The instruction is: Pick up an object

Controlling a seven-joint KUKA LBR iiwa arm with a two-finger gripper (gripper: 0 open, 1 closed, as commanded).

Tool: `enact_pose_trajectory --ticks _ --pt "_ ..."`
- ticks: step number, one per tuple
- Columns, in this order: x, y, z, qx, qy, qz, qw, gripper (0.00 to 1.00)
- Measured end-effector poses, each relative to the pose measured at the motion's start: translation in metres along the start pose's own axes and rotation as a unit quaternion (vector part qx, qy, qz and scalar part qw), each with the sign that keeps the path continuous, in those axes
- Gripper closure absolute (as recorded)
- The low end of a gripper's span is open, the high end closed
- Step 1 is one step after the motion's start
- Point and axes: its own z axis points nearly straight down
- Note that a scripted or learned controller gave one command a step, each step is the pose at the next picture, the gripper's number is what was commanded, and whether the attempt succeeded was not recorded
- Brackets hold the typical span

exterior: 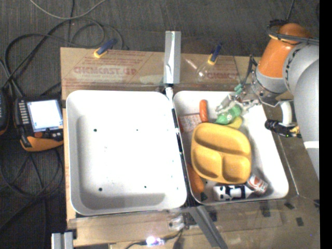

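My gripper hangs over the back of the right bin, reaching in from the right under the orange band of the arm. Right below it lies a green object with a yellow piece beside it; whether the gripper touches them I cannot tell. A yellow divided plate covers the middle of that bin. A small orange sausage shape lies at the back left, next to a red and white card.
Along the right bin's front edge lie a black and white object, a small can and an orange carrot shape. The left bin is beside it. A metal post stands behind the bins.
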Motion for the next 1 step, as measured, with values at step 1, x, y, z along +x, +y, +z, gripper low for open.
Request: enact_pose_trajectory --ticks 1 --pt "-0.0013 0.0033 -0.0107 -0.009 -0.006 -0.001 0.9999 1.0"
